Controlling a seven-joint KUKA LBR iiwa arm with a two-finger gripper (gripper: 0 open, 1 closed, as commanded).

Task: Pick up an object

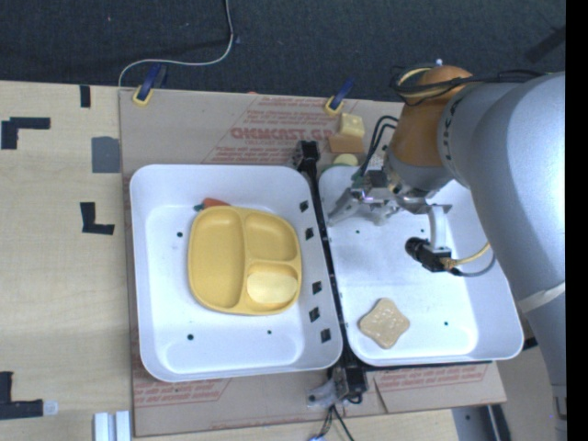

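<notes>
We take the tan cracker-like piece (383,323) as the likeliest pick target: it lies flat on the floor of the right bin (478,338), toward the near edge, nothing touching it. Other candidates: a yellow divided plate (241,254) in the left bin (156,246), with a pale yellow rounded item (272,285) sitting in its near-right compartment, and a bit of red (212,203) poking out from behind the plate's far rim; we can't tell what that is.

The gripper (366,200) hangs over the far-left corner of the right bin, close to the divider, well apart from the cracker. Its metal parts are tangled with cables in this view, so we cannot tell whether the pincer is open or closed; nothing is visibly held. The grey arm (514,154) with its orange band (418,127) comes in from the right.

Outside the bins, beyond the far rim, sit a tan block (348,134) and a pale round thing (344,161) on the cardboard sheet (266,127).

Progress, as we judge it: nothing lifted, every object resting. Still left: settle over a target, descend, close, raise.
</notes>
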